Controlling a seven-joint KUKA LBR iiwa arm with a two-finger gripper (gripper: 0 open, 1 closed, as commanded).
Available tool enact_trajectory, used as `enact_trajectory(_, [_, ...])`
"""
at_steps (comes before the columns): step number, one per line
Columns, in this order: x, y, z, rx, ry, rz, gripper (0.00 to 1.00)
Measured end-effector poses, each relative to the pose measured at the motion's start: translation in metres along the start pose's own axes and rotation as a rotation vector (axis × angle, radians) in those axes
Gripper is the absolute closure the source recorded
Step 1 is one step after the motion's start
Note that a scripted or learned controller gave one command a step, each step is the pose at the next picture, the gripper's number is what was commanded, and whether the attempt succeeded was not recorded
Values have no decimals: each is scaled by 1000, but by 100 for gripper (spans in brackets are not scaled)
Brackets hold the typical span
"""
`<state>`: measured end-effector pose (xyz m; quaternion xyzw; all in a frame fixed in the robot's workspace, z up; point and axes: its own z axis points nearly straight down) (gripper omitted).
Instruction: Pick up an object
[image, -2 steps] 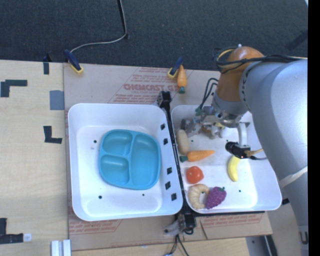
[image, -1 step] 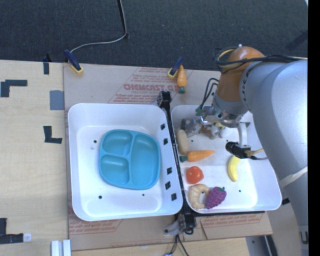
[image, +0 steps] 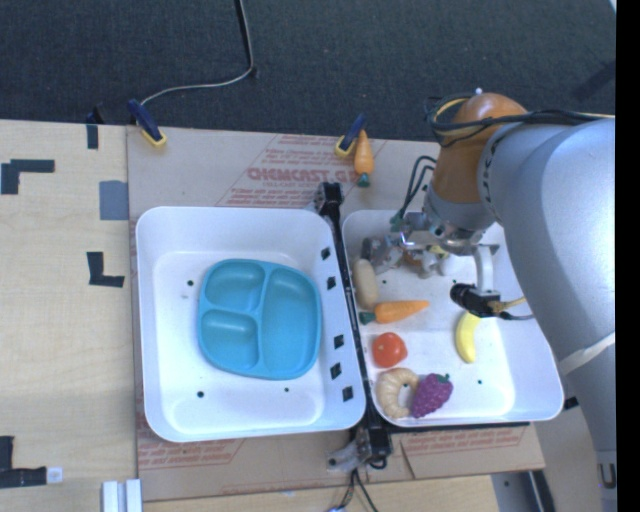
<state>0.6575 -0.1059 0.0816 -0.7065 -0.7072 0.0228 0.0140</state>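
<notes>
Your metal pincer (image: 415, 248) hangs low over the right white bin (image: 520, 385), near its far edge; you cannot tell its opening. The nearest toy, a pale potato-shaped piece (image: 366, 283), lies just beside it.

The arm (image: 560, 220) runs off the right edge, hiding the right bin's (image: 520, 395) far corner

right bin (image: 520, 385) | carrot (image: 400, 311), tomato (image: 389, 349), banana (image: 466, 337), grapes (image: 431, 394) lying loose
</notes>
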Motion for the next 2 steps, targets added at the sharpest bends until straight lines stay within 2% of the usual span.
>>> enact_trajectory(2, [0,0,0,0,0,1,0])
